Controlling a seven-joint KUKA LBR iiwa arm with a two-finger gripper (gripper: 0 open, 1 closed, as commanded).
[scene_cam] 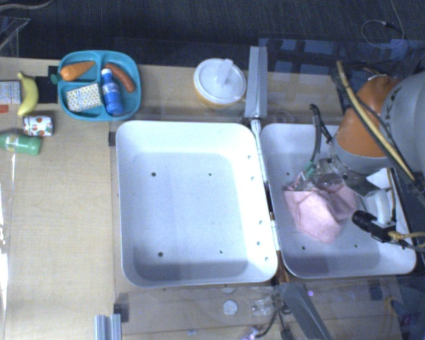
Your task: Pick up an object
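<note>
A crumpled pink cloth [315,214] lies in the right bin [297,257], near its middle. My gripper [324,178] is low over the cloth's upper edge, at the end of the grey arm with the orange band that comes in from the right. It seems to touch the top of the cloth, where the fabric bunches up.
The left bin [188,204] sits beside the right one, split by a raised rim. Behind the bins are a white lidded bowl [219,82] and a blue divided tray [99,85] of toy food. A banana [28,94], a small can [37,125] and a green bottle [14,142] lie far left.
</note>
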